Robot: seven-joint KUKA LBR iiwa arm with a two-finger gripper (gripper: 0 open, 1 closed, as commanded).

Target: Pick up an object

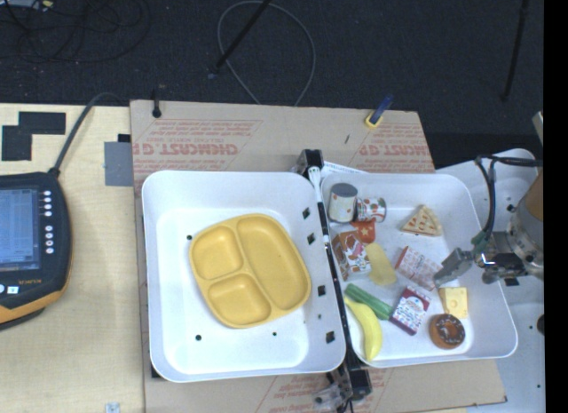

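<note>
2 white bins side by side on the counter, yellow divided plate [249,270] in the left bin [169,331], toy food heaped in the right bin [493,342], banana [368,328], donut [446,331], cheese [454,301], hand [454,264] low over right bin's right side, grip state cannot be told.

Two white bins [169,225], left one holding a plain yellow divided plate [248,269]. In right bin [488,349]: yellow banana [368,327], green pod-like piece [368,300], pale yellow block [382,265], yellow cheese square [454,301], brown donut with sprinkles [447,330], tan waffle-patterned wedge [422,221], red-and-white printed packets [409,311], grey can [342,202]. Brown cardboard [266,136] with red print, upper centre. Blue-and-yellow clip [380,111]. Orange-edged black pendant [27,242] at left edge.
</note>
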